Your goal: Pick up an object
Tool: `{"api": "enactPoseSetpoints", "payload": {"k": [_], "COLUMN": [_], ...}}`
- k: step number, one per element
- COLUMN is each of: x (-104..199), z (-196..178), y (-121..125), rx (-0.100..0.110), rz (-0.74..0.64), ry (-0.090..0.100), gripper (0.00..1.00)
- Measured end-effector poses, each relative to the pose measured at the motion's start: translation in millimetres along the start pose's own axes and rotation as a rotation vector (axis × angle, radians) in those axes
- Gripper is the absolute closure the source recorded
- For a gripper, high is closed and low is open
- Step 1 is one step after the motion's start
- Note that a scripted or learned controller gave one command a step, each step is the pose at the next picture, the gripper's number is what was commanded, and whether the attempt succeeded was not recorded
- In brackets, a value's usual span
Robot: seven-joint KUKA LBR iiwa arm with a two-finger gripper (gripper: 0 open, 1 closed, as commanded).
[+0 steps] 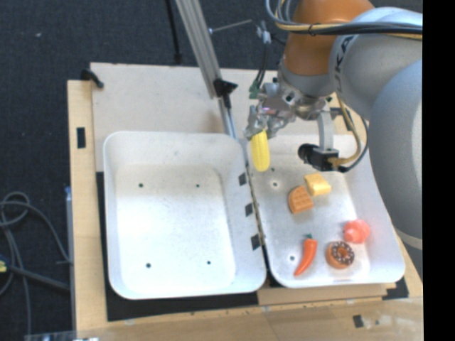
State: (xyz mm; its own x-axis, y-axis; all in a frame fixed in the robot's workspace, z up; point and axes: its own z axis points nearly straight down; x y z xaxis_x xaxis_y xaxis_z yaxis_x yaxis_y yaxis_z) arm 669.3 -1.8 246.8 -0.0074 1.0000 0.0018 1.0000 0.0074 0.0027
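Two shallow white bins sit side by side on a wooden bench (163, 84). Left bin (121, 155) shows four small dark holes in its floor. An aluminium strut (199, 38) rises at a slant behind the bins. Dark carpet (43, 27) surrounds the bench; cables (21, 219) lie at left.

– What colours sit in the bins?
– Both bins (128, 155) white. Below the jaws, a yellow corn cob (260, 151); farther off, an orange waffle (300, 200), red pepper (306, 256), brown-frosted doughnut (340, 254).
– And the desk (142, 94)?
– Pale tan.
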Motion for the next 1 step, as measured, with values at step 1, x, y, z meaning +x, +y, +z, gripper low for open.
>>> {"api": "enactPoseSetpoints", "payload": {"k": [1], "x": [46.2], "z": [3.6], "y": [-17.3], "rx": [0.004], "rz": [0.001], "ry": [-0.001], "gripper": [1.00]}}
